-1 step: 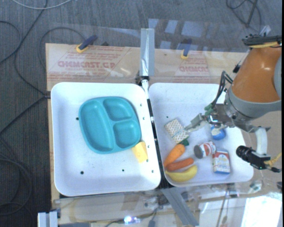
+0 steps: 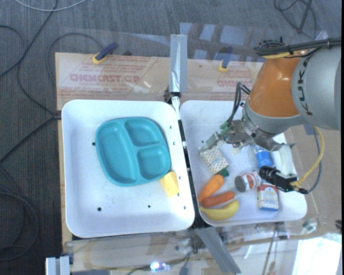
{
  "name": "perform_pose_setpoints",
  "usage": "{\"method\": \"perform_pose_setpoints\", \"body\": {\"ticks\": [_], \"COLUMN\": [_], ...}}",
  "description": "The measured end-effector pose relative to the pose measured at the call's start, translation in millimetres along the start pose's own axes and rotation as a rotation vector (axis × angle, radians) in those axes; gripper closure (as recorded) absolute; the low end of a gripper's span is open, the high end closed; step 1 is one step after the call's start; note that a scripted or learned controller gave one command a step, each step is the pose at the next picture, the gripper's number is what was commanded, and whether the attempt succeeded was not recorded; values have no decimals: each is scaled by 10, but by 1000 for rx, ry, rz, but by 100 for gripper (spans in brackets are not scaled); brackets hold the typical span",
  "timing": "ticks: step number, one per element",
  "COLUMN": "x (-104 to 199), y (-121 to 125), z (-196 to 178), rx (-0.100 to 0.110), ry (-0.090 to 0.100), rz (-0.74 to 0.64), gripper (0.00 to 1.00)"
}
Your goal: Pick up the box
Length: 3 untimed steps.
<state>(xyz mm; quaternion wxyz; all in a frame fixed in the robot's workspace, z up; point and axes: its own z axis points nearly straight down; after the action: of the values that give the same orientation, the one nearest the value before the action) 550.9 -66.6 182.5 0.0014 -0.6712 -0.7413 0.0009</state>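
Note:
A small red and white box (image 2: 268, 198) stands near the front right corner of the right bin (image 2: 202, 114). My gripper (image 2: 225, 137) hangs over the middle of that bin, well to the left of the box and further back. It is just above and behind a speckled flat packet (image 2: 214, 158). Nothing shows in its grasp. The orange-banded wrist (image 2: 273, 93) covers part of the bin's right side.
Near the box lie a small can (image 2: 247, 181), a blue bottle (image 2: 263, 156), two carrots (image 2: 213, 191) and a banana (image 2: 221, 211). The left bin (image 2: 80, 211) holds a teal divided plate (image 2: 133, 150) and a yellow block (image 2: 169, 183).

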Motion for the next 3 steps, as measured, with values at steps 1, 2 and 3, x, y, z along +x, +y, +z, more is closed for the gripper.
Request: {"method": "perform_pose_setpoints", "body": {"ticks": [1, 2, 3], "x": [-289, 213, -353], "y": [34, -47, -54], "z": [872, -4, 435], "rx": [-8, -1, 0], "ry": [0, 0, -1], "rz": [-26, -21, -115], "gripper": [0, 0, 0]}}
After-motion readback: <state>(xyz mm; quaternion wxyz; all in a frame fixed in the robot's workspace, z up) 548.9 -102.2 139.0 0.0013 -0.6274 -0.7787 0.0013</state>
